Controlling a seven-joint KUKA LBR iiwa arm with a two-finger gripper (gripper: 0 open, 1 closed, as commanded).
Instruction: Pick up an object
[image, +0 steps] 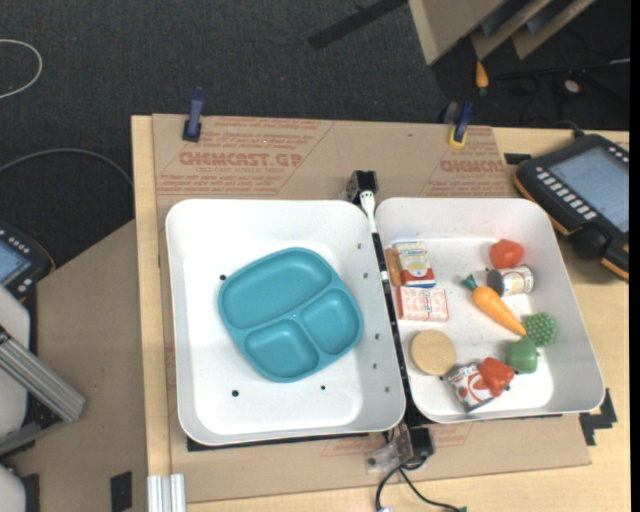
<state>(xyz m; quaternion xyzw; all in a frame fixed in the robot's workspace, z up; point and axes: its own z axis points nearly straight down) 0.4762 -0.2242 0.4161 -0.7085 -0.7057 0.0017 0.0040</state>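
The right bin (560, 250) holds several small toy foods. An orange carrot (495, 309) lies near its middle, with a red tomato (506, 253) and a small jar (516, 281) above it. A green bumpy piece (541, 327) and a green pepper (522, 355) sit at the right. A round tan cookie (433, 352) lies at the lower left, beside a red piece on a wrapped packet (478, 383). Two small cartons (412, 264) (422, 302) lie at the bin's left side.
The left bin (200, 400) holds a teal divided plate (289, 313) with three compartments. Both bins rest on a cardboard sheet (250, 155) held by clamps (193, 115). A black tablet-like pendant (585, 190) lies at the far right.
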